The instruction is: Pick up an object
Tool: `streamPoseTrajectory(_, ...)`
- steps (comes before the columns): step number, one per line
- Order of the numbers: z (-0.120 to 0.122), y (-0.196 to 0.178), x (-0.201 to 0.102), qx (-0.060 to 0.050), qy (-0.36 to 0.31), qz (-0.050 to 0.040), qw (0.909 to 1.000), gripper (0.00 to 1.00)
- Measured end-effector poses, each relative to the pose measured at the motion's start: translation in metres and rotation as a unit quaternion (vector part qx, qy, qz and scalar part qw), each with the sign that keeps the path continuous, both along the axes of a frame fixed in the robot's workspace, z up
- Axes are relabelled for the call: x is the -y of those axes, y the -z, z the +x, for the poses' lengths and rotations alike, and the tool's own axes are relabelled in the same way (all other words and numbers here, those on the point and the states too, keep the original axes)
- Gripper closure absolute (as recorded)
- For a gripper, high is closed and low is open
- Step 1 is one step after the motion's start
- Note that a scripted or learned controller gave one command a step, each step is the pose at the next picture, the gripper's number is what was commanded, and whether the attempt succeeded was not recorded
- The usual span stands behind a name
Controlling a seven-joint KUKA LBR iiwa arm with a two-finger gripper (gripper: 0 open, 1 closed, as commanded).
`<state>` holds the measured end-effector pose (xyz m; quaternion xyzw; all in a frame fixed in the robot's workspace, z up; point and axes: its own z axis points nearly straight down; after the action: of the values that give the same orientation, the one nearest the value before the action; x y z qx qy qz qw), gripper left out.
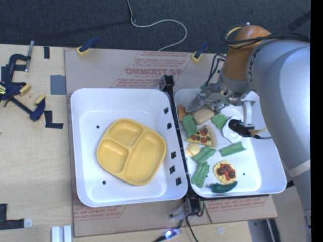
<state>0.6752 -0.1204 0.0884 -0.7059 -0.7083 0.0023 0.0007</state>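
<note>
We see the grey arm point(287, 100) coming in from the right, its broad rounded body covering the right bin's far right part, the orange band point(242, 54) above the wrist tipped down toward the far end of that bin. The gripper point(214, 99) hangs low over the toy food there, just above the tan bread piece point(203, 116); we cannot tell how far the pincer is open, or whether it has hold of anything. Nearest us in the right bin point(262, 178) lie a dark green pepper-like piece point(222, 187) and a small round pizza point(224, 171) with red spots, all smooth moulded plastic. Beyond them sit ridged green bean pods point(201, 174), another green pod point(232, 148), a yellow cheese cube point(193, 149) and a pizza slice point(203, 135), close together, some touching. Farther still are a green leafy piece point(189, 124) and the bread. In the left bin point(91, 105) rests a glossy yellow divided plate point(131, 151) with three compartments.
</note>
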Motion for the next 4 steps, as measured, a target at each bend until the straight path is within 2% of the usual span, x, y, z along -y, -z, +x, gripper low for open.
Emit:
streamPoseTrajectory(1,0.001,-0.013,0.000,0.002,0.000,-0.0002,1.0000,1.00)
streamPoseTrajectory(2,0.008,-0.074,-0.003,0.004,0.001,0.0011,1.0000,1.00)
streamPoseTrajectory(3,0.009,-0.120,-0.011,0.004,0.000,0.0013,1.0000,1.00)
streamPoseTrajectory(4,0.009,-0.137,-0.012,0.003,0.001,0.0014,1.0000,1.00)
